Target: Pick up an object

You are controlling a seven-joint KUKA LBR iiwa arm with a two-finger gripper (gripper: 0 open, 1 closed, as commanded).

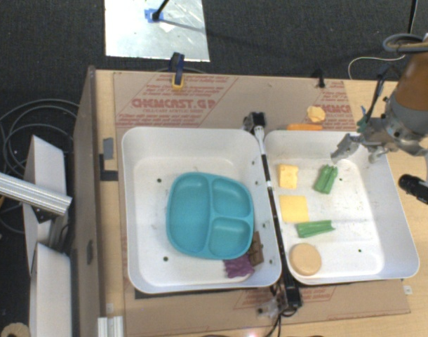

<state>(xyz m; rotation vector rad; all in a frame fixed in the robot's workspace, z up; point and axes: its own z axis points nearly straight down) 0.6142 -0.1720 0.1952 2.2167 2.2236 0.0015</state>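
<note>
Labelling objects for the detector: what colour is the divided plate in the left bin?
Teal, a light blue-green, all over the divided plate. The camera view shows it plainly.

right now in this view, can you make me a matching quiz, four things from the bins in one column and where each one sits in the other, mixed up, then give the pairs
Things:
1. teal divided plate
2. purple piece
3. round tan piece
4. upper green piece

Places:
A. right bin, front corner by the divider
B. middle of the left bin
C. right bin, far half, nearest the gripper
D. left bin, at the plate's front edge

Pairs: 1-B, 2-D, 3-A, 4-C
</note>
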